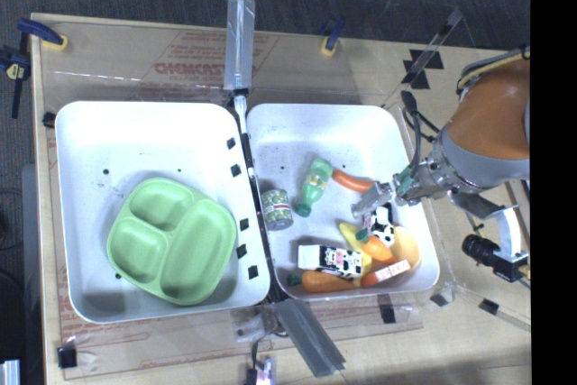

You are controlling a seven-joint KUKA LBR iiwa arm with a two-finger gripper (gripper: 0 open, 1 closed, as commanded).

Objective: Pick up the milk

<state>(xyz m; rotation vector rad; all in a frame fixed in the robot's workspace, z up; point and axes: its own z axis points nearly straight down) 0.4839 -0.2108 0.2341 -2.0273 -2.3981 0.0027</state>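
The left bin (81, 131) sits on the wooden surface (126, 59) and holds a green divided plate (173, 239), tilted a little toward the lower left, with three compartments. A grey strip (240, 41) runs down from the top edge to the seam between the two bins.

The right bin (297, 126) carries the loose items. Nearest the seam is a small can with a green label (277, 208), lying on its side. Just right of it a green bottle (313, 186) lies at a slant, its cap end pointing down toward the can. An orange carrot (352, 181) lies beside the bottle's upper end. Lower down, the milk (331, 260), a white carton with black cow patches, lies flat near the front wall of the bin, with a second carrot (320, 281) just below it and touching it. To its right a yellow banana (353, 236) and some orange pieces crowd the front right corner.

The hand (380, 199) hangs over that cluster, above and to the right of the milk, apart from it. Its fingers are too blurred against the clutter to judge; I cannot tell how wide they stand. The grey arm with its orange band (491, 108) reaches in from the right
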